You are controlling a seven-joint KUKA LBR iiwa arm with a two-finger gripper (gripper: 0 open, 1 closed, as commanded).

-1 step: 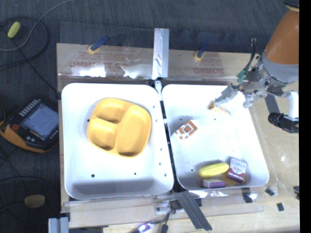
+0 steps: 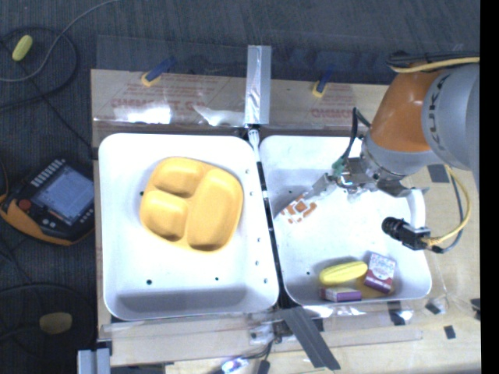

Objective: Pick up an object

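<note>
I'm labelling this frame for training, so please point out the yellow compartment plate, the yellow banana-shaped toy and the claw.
yellow compartment plate [image 2: 191,202]: camera view, left bin, on the plate's middle ridge.
yellow banana-shaped toy [image 2: 343,272]: camera view, right bin's near edge, on its middle.
claw [image 2: 300,207]: camera view, right bin, at the orange-marked tips.

The arm [image 2: 421,123] reaches leftward, its tool [image 2: 300,207] angled down.
</note>
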